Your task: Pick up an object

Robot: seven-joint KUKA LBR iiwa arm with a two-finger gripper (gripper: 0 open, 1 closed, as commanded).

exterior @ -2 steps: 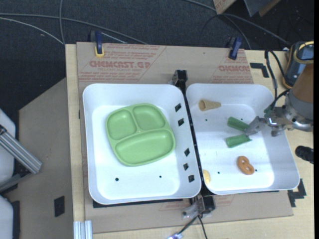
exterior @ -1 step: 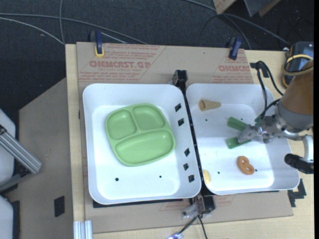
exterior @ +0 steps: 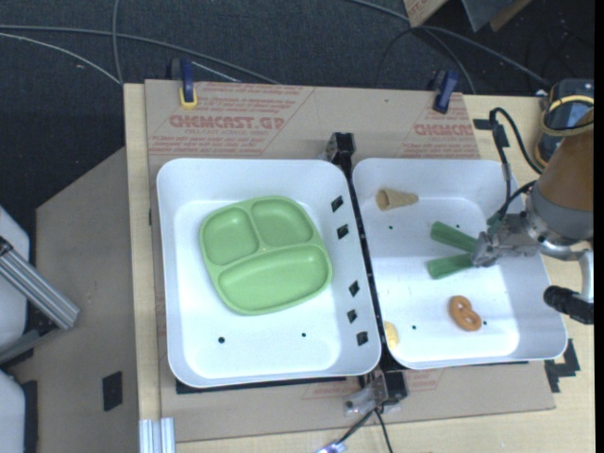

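Note:
In the right bin (exterior: 528, 343) lie two green sticks: one slanted (exterior: 451, 235) and one lower (exterior: 444, 267), their right ends meeting under my gripper (exterior: 488, 248). The gripper is low in the bin, right at those ends, and the contact is hidden by the wrist. A tan ice-cream cone (exterior: 396, 198) lies at the bin's far left. Near the front sits a brown pretzel (exterior: 463, 312). A small yellow piece (exterior: 390, 332) rests at the front left corner.
The left bin (exterior: 189, 347) holds a green divided plate (exterior: 266, 253). The grey arm with its orange band (exterior: 569, 182) comes in over the right bin's right wall. Black clips run along the divider (exterior: 354, 253) between the bins.

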